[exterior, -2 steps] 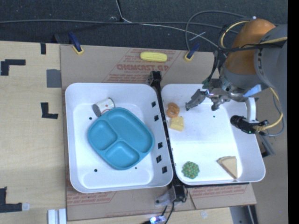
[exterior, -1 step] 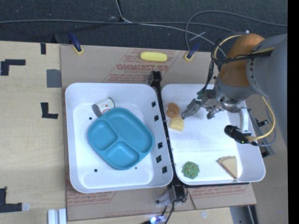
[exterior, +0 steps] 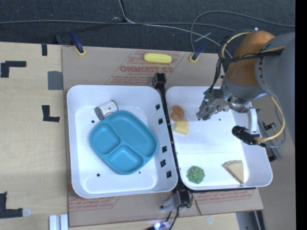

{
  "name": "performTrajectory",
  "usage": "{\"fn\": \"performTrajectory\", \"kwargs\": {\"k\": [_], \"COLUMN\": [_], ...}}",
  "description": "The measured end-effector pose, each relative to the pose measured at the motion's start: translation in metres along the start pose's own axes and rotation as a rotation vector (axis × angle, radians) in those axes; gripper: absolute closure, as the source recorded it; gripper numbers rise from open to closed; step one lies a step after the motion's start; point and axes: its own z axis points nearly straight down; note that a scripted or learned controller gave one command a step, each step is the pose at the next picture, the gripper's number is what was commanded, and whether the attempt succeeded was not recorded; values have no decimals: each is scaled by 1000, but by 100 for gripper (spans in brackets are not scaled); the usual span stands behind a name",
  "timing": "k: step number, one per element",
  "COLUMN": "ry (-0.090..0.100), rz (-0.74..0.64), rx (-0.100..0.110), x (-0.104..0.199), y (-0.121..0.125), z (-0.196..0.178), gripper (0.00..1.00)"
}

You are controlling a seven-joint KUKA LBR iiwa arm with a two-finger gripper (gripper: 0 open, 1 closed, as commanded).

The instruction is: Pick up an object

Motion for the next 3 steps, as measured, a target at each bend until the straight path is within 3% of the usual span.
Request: {"fn": "performTrajectory", "kwargs": {"k": [1,2,3], "ry": [-1,0,2], "rz": [2,2,-2], "rx": [-7,-5,-1], "x": [-6,-6,41], "y": [2,3,8], "z": [-61,-90,-85], "gripper": [100,100,100]}}
